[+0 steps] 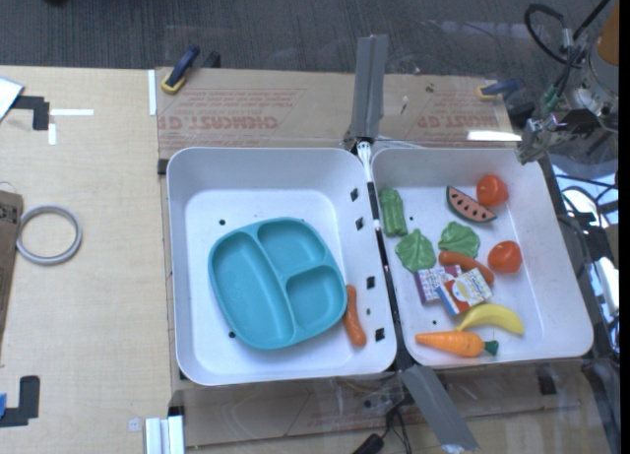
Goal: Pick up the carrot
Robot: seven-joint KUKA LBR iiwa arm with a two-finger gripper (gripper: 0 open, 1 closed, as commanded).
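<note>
1. Currently the carrot [455, 343] lies in the right bin [551, 245], close to the bin's front wall, a little toward its front-left corner.
2. Its long axis runs roughly parallel to that front wall. The pointed orange tip faces the divider between the bins and the green top faces the bin's right wall.
3. The hand [556, 125] sits at the right bin's far-right corner, up by the rim, among cables. I cannot tell whether it is open or closed, and nothing is visibly held.
4. Key relation: the carrot lies diagonally across the bin from the hand, toward the front edge of the tabletop and slightly left. My read is that the move has to cross the whole bin, over the other toys.
5. Neighbours: the banana [492, 318] is just behind the carrot's green end, very close or touching. The juice box [455, 290] is near, further back. The side of the carrot facing the front wall has only a narrow gap.
6. Judgement: grip across the short axis at mid-body. The banana crowds the top end.
7. Possible decoy: an orange stick-shaped toy [354, 316] lies in the left bin [197, 196] beside the teal plate [281, 283]. It has no green top, so I take it as not the target.
</note>
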